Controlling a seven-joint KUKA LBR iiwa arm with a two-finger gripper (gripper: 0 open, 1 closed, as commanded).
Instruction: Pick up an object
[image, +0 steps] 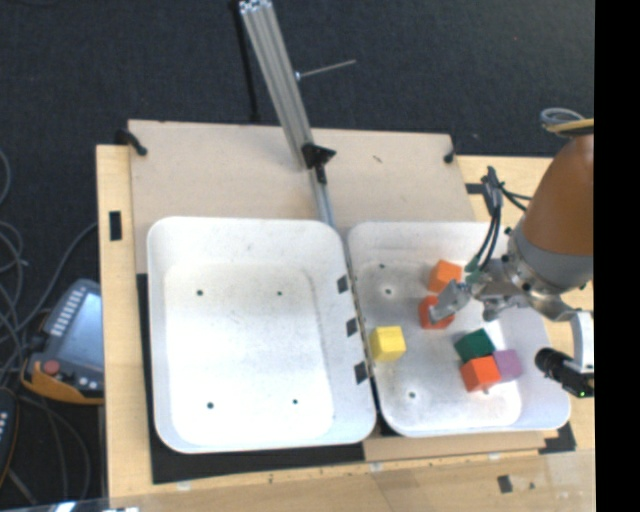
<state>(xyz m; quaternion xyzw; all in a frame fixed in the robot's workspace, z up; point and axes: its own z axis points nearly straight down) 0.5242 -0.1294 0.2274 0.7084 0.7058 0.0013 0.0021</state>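
Smooth white plastic bins (250, 250) rest on a matt wooden bench (230, 160); blocks (388, 343) look matt.

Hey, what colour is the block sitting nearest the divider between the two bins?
Yellow. The yellow block lies at the right bin's left side, clearest in the camera view.

Robotics lab: plywood bench (280, 160) carried two white bins (250, 330), a metal strut (285, 90) rose at its far edge, cables (15, 250) and pendant (70, 335) lay on dark carpet.
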